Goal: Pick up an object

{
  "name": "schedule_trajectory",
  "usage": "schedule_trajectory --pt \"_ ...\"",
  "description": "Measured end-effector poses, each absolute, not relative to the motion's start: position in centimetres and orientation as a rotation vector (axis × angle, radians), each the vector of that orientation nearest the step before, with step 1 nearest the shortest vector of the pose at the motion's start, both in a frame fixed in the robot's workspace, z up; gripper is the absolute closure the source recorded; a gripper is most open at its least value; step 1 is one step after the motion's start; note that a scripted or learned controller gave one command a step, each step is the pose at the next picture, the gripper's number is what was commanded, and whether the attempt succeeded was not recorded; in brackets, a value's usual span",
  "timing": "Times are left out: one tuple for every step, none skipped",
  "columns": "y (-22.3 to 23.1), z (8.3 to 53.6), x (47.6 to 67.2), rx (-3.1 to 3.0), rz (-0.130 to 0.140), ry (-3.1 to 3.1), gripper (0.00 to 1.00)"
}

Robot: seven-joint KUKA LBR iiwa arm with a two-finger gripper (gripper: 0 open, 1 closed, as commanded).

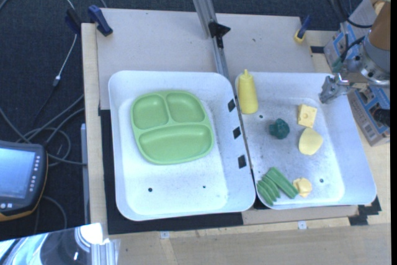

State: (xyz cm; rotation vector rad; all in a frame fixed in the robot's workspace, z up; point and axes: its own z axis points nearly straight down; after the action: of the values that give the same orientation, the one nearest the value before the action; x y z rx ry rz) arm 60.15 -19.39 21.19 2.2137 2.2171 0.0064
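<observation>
Gripper [329, 89] sits at the right bin's [347, 152] three-o'clock rim — whether its fingers are apart, I cannot tell, nothing visibly held. Yellow cheese wedge [306, 115] lies just beside it at seven o'clock; green divided plate [172, 127] fills the left bin [124, 195].

A divided plate [172, 128] lies in the left bin [124, 195]; small toys [308, 141] scatter the right bin [353, 177].
</observation>
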Motion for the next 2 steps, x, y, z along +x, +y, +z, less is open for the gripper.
schedule_trajectory --pt "-19.4 24.8 60.3 2.215 0.005 2.219 1.0" --pt "-13.8 25.7 61.4 2.211 0.006 2.227 1.0"
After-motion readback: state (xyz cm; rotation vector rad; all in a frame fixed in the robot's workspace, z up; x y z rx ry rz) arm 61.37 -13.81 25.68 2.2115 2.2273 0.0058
